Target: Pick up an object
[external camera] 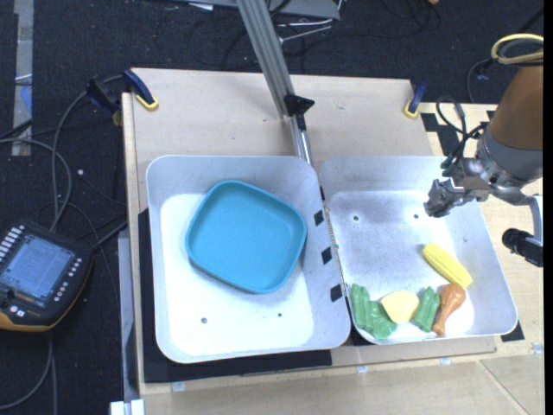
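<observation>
1. You had the arm (518,119) reaching in from the right, its orange band above the grey wrist, with the hand (439,201) hanging over the far part of the right bin (380,223).
2. You could not tell from this slanted view how the hand stood: it showed as a dark cluster, and nothing showed between its tips.
3. Your pickable things lay along the near edge of the right bin, well apart from the hand.
4. The yellow corn cob (447,264) lay nearest the hand, tilted, on the bin's right side.
5. Just below it sat the orange drumstick-shaped piece (448,305), touching or nearly touching a small green piece (426,309) on its left.
6. A pale yellow rounded piece (399,306) lay left of that, and a larger green bumpy piece (369,311) sat beside it at the bin's near left corner.
7. In the left bin (173,318) you had a blue square plate (246,236), lying flat toward the far side.
8. Both bins rested side by side on the table (216,111), with a grey pole (268,46) slanting across its far side.
</observation>
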You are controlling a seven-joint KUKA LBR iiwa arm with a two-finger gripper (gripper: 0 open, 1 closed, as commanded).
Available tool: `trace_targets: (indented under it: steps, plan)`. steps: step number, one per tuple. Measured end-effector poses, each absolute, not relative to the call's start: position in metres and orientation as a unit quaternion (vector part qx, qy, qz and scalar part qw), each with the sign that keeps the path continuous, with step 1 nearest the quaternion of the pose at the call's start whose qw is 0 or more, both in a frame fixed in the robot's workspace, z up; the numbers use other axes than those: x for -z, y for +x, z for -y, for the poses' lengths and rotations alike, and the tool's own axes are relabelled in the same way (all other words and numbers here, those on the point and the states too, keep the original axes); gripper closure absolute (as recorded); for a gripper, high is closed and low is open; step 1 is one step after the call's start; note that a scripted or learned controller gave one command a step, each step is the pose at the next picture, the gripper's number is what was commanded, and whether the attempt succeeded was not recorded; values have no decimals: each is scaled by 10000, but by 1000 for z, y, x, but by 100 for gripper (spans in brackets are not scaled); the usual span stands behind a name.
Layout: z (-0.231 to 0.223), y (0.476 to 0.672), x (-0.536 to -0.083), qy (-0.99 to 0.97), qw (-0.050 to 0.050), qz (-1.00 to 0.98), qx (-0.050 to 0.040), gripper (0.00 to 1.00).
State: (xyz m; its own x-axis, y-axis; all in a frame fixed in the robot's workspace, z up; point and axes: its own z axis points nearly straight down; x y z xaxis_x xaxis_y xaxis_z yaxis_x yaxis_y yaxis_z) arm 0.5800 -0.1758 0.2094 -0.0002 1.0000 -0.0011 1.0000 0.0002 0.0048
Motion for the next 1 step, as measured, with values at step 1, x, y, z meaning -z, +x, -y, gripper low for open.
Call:
trace_targets:
  steps: [1]
  plan:
    - [176,580,-212,7070,0,-7072,-1,100]
